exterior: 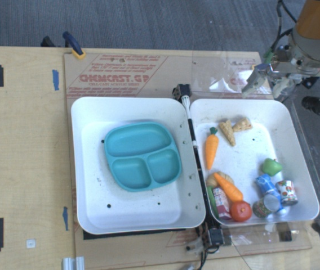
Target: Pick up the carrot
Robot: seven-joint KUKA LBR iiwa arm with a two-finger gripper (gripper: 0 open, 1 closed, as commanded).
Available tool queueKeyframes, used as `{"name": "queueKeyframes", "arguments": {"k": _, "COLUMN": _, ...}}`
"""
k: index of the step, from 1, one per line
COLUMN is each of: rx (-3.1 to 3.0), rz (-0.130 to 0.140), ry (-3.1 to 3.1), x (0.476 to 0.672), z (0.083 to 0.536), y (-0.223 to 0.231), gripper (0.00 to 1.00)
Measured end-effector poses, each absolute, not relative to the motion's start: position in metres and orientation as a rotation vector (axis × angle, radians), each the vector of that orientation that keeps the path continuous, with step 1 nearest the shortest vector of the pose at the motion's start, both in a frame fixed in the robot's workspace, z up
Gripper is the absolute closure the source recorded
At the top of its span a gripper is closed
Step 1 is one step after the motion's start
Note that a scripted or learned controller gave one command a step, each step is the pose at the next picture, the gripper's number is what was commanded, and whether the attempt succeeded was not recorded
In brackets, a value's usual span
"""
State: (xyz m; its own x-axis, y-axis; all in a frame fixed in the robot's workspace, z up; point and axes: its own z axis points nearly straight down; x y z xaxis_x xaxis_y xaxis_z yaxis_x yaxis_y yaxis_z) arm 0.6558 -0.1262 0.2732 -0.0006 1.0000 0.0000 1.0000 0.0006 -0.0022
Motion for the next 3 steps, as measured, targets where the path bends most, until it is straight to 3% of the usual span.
{"name": "queueKeyframes", "arguments": {"k": 1, "rx": -2.425, "rz": 0.006, "ry": -1.986, "x": 0.544, "z": 0.225, "y": -0.069, "gripper": 0.00}}
{"name": "queueKeyframes", "arguments": {"k": 2, "rx": -2.448, "rz": -0.010, "ry": -1.981, "x": 0.499, "z": 0.107, "y": -0.108, "gripper": 0.00}}
{"name": "queueKeyframes", "arguments": {"k": 3, "rx": -2.434, "rz": -0.043, "ry": -2.054, "x": 0.493, "z": 0.099, "y": -0.101, "gripper": 0.00}}
